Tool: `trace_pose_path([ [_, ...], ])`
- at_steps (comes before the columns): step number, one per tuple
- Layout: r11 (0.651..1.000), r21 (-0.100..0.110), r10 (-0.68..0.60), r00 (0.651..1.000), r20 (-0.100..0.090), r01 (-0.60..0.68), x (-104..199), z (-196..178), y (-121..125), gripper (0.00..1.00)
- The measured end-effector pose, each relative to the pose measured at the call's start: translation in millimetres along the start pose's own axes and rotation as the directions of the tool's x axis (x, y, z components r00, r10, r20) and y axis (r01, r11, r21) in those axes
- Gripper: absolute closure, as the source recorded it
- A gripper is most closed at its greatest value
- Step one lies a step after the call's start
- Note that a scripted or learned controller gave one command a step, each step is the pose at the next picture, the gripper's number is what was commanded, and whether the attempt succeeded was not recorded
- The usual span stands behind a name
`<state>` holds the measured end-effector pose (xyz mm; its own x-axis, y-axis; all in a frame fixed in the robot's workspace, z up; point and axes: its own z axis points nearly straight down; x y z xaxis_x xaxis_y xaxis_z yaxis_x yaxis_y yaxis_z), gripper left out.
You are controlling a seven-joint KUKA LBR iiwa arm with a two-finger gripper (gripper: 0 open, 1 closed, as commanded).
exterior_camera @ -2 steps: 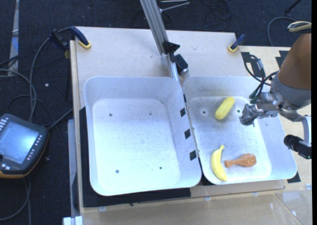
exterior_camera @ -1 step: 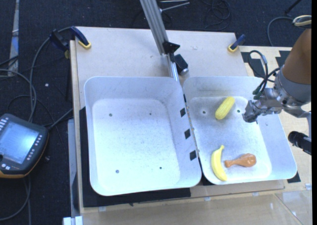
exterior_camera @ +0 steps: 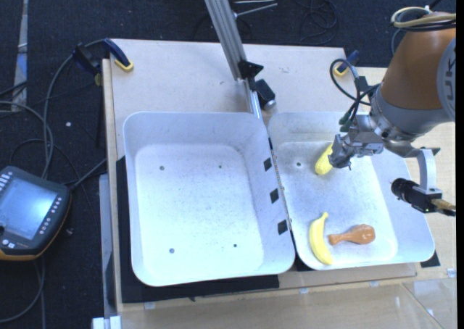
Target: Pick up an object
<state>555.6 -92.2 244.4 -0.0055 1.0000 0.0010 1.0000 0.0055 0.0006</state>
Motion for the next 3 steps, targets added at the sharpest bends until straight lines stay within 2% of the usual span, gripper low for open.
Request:
trace_pose_path([
  [1,1.000,0.000,0.000,1.000,0.000,0.000,55.9,-1.2,27.6,1.00],
  [2,1.000,0.002,0.001,1.000,0.000,-0.001,102.6,10.7,44.6,1.00],
  [3,1.000,-0.001,0.001,1.000,0.000,-0.001,152.3,1.0,72.0,1.00],
])
